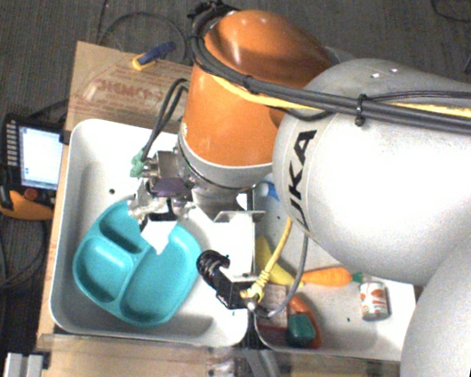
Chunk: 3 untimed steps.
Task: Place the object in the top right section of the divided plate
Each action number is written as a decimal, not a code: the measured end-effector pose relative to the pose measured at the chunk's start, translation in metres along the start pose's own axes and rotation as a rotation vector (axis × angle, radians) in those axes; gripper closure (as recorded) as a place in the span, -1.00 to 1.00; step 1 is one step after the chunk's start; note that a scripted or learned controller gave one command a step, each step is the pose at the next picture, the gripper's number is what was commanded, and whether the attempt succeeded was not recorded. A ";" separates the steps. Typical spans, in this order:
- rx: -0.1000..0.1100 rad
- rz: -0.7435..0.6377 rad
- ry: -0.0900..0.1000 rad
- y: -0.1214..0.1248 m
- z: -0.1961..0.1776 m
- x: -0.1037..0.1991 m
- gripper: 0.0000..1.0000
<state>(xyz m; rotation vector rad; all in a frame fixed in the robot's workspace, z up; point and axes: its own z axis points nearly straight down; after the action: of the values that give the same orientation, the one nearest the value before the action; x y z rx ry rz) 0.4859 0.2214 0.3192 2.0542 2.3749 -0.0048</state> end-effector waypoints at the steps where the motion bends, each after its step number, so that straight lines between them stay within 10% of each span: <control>1: 0.003 -0.230 0.002 -0.008 0.095 -0.039 1.00; 3: 0.003 -0.224 0.002 -0.016 0.148 -0.088 1.00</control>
<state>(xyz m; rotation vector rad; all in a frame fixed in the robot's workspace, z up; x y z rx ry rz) 0.4830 0.1311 0.1711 1.7779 2.5932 -0.0067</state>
